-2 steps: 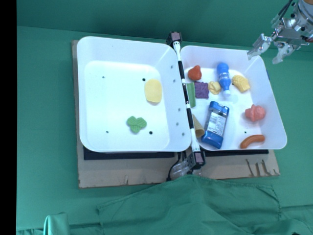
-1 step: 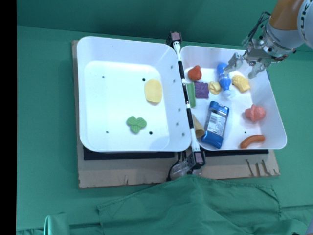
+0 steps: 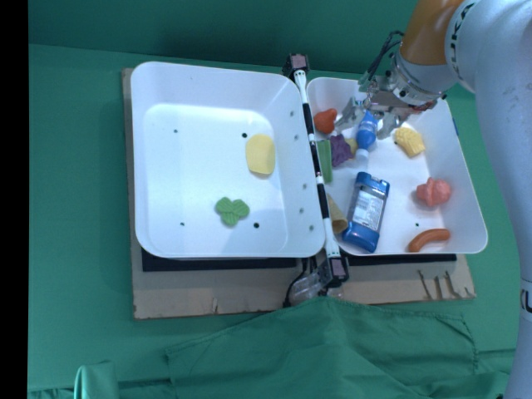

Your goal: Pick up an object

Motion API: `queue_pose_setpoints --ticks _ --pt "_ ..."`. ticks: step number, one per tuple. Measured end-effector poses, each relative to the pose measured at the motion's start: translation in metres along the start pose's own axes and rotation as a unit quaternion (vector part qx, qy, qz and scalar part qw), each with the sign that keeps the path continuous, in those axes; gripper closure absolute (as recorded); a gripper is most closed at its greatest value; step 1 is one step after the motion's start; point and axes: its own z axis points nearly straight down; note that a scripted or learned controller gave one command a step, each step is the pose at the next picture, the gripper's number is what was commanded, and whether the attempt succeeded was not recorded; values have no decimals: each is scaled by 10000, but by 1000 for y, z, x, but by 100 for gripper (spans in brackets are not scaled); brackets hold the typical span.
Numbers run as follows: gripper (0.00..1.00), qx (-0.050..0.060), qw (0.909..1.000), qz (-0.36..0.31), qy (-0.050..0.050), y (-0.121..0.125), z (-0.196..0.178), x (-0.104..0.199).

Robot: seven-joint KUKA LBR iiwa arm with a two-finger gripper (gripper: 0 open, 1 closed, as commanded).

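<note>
Over the right bin: the gripper (image 3: 366,116) hangs above the far-left part of the right bin (image 3: 465,223), with a small blue bottle (image 3: 366,131) showing between its fingers.
Grasp state: the fingers look closed on the blue bottle's upper part; the bottle stands roughly upright and its lower end sits near or on the bin floor, I cannot tell which.
Task's thing: the blue bottle, in the right bin, just right of the purple toy (image 3: 339,149) and left of the yellow toy (image 3: 409,141).
Step in hand: by my judgement the pick is at the grip-and-lift stage, with the lift not yet clearly made.
Doing it well: lift straight up and slowly, so the bottle does not swing into the purple toy or the red toy (image 3: 325,120) close beside it; keep the hold centred on the bottle so it does not tip out.
Risk: the hold is high on a narrow part, so the bottle may slip or turn.
Arm pose: the grey arm (image 3: 499,48) comes in from the far right, orange band above the wrist, wrist bent down toward the bin.
Other contents, right bin: a large blue flat bottle (image 3: 366,211) near the middle, a pink toy (image 3: 433,191), an orange sausage (image 3: 428,239) at the near right.
Left bin (image 3: 166,81): a yellow piece (image 3: 260,154) and a green leaf (image 3: 233,211).
</note>
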Motion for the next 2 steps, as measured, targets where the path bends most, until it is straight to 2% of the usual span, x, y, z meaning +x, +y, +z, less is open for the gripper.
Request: queue_pose_setpoints --ticks 1,2 --pt "0 3 10000 36 -4 -55 4 5" --pt "0 -95 9999 32 -11 -4 21 -46"
